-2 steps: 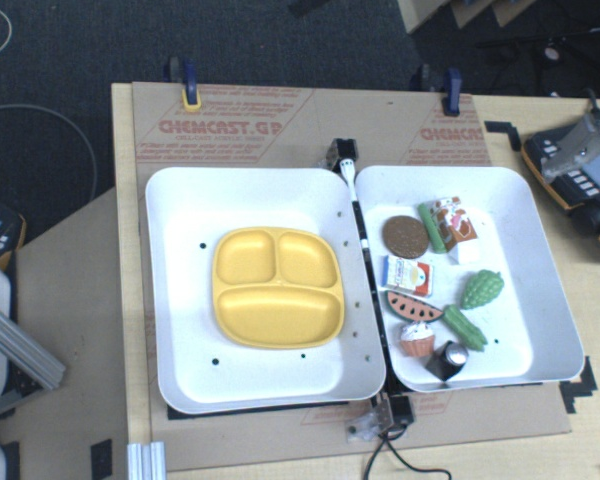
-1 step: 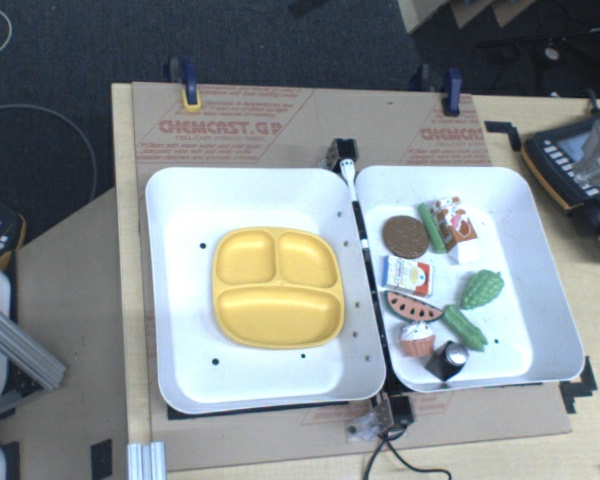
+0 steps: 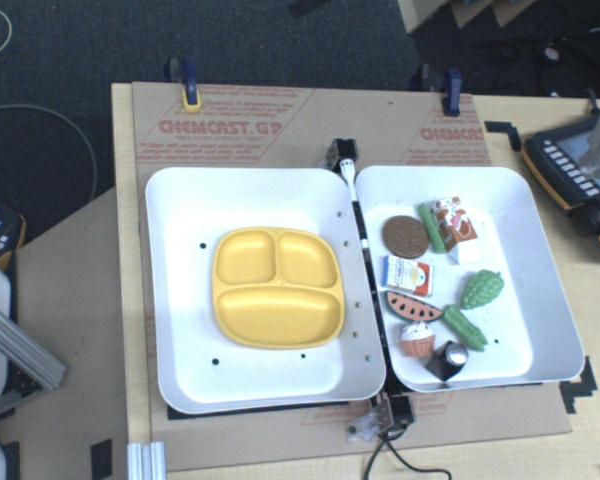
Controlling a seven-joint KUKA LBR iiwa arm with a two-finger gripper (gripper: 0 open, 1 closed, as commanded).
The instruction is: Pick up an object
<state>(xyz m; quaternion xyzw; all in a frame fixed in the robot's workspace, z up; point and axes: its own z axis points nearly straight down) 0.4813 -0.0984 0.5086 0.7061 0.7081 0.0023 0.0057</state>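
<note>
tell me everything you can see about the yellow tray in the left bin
The yellow tray is a rounded-corner divided plate, looking like smooth matte plastic. It has three compartments: two smaller ones at the far side and one wide one at the near side, all holding nothing. It lies flat and upright, roughly centred in the left bin, resting on the bin's floor, with no other object touching it.

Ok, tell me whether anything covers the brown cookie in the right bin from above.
Nothing visible does. The brown cookie lies flat and uncovered in the right bin; a green stick lies close along its right side, which could crowd a grasp there.
</note>
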